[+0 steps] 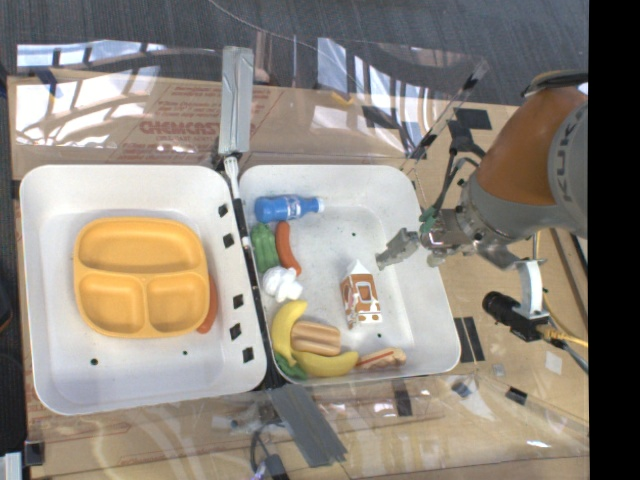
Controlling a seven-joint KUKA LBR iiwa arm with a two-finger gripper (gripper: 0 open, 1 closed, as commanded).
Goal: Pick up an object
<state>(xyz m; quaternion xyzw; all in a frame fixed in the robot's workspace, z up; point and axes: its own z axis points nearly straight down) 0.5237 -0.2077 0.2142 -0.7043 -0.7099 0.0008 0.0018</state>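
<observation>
Pincer (pixel 398 249) sits at right centre of frame, over the right bin (pixel 425 313) near its right wall, holding nothing; whether it is open or closed cannot be told; nearest candidate, the carton (pixel 361 299), stands just below-left, apart from the banana (pixel 300 353) cluster; advise descending squarely over it, avoiding the wall.

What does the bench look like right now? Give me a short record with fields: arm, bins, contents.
arm: grey KUKA arm with orange band, gripper over the right bin's right side, nothing seen between its fingers
left bin: yellow three-compartment plastic tray
right bin: blue bottle, green pepper, orange carrot, yellow banana, small carton, hot dog bun
nearest to gripper: small carton
</observation>
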